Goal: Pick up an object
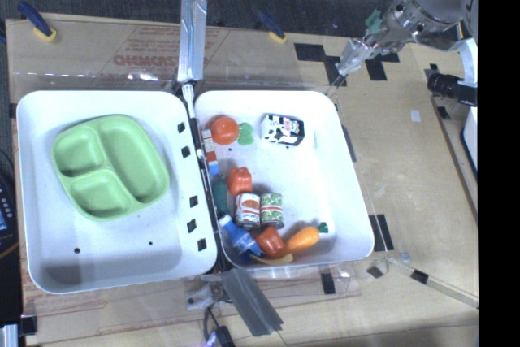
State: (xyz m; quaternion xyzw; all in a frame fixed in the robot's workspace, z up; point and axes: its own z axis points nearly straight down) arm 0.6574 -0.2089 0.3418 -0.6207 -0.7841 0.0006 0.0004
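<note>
The right bin (345, 183) holds a pile of small toys along its left and front side. Among them are an orange round fruit (223, 129), a black-and-white patterned block (282, 130), a red-orange bottle (240, 179), two small cans (258, 210), a blue item (236, 234), a red piece (270, 241) and an orange carrot (303, 237). My gripper (351, 61) hangs above the bench just beyond the right bin's far right corner, away from all the toys, with nothing seen in it.
The left bin (49, 256) contains a green divided plate (110, 165). A silver tape strip (192, 36) runs up from the seam between the bins. Blue clamps (36, 19) sit on the bench's back edge. Bare bench lies to the right of the bins.
</note>
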